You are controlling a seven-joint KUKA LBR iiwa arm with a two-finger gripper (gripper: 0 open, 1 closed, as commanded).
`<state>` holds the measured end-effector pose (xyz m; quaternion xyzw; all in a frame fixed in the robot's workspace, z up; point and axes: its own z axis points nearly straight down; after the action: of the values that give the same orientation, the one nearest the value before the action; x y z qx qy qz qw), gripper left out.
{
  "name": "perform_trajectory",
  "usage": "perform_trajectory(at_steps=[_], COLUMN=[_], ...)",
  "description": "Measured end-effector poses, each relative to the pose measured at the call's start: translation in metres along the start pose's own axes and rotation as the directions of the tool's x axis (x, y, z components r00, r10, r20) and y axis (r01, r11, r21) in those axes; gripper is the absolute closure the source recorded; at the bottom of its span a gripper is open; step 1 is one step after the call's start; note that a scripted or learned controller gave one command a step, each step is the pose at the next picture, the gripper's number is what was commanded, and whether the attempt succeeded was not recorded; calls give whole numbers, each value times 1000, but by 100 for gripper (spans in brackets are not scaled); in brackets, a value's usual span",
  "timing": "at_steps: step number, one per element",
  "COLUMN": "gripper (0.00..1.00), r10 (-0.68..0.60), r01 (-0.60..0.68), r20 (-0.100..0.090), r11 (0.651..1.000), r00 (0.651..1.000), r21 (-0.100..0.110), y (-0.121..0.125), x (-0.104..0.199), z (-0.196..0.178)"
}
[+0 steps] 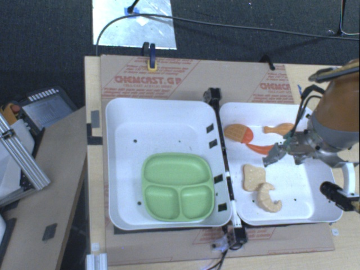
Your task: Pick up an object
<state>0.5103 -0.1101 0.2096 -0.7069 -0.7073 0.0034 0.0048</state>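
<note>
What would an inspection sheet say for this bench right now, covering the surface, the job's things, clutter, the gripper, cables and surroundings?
Surface: two white bins, left bin and right bin, side by side on a cardboard sheet.
Job's things: green divided tray in left bin; orange spoon-like piece, tan piece, curved tan piece and orange-tan piece in right bin.
Clutter: nothing seen.
Gripper: gripper over right bin, above the food pieces; open or shut cannot be told.
Cables: black cable across dark floor behind bench.
Surroundings: metal plate behind, yellow clamp on the cardboard's far edge.
</note>
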Motion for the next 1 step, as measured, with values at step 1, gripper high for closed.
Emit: perform_trajectory(at_steps=[1], gripper=[0], r10=[-3], r01=[3], r20=[2], r11=[1000], r00=[1000], r21=[-12], y=[3], x=[0], z=[-6])
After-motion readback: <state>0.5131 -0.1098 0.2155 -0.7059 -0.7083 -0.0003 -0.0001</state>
